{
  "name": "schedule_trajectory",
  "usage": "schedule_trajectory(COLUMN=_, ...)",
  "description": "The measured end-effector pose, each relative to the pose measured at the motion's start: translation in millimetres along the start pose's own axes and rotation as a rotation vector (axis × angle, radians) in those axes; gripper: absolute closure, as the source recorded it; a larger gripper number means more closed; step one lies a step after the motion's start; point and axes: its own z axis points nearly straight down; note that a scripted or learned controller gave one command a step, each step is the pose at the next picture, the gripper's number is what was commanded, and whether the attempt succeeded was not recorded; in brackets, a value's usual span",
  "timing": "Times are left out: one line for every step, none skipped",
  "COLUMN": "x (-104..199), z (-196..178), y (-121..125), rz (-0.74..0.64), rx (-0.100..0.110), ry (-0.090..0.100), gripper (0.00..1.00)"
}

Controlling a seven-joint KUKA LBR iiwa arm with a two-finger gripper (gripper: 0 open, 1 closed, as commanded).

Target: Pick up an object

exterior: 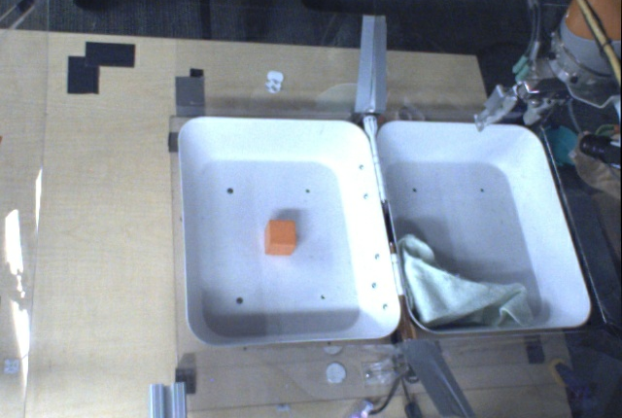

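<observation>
Desk of pale wood carries two glossy white bins. Left bin holds a small orange cube, matte and square-edged, near its centre. Right bin has a crumpled pale-green cloth along its lower edge. Gripper hovers at the frame's upper right, above that bin's corner, well apart from both; whether it is released or clenched I cannot tell.

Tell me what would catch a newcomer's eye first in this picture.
The small orange cube stands out, alone near the middle of the left white bin. Next comes the crumpled pale green cloth, bunched in the right white bin's near-left corner. The arm's gripper sits at that bin's far right corner.
</observation>
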Motion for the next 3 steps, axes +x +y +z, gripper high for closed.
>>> schedule_trajectory(x=-2, z=130, y=1, rz=-0.187, rx=-0.005, ry=-0.002, gripper=0.0)
schedule_trajectory(x=49, z=130, y=7, rz=-0.208, rx=-0.001, ry=0.002, gripper=0.0)
schedule_trajectory(x=50, z=117, y=10, rz=-0.211, rx=-0.008, ry=-0.001, gripper=1.0)
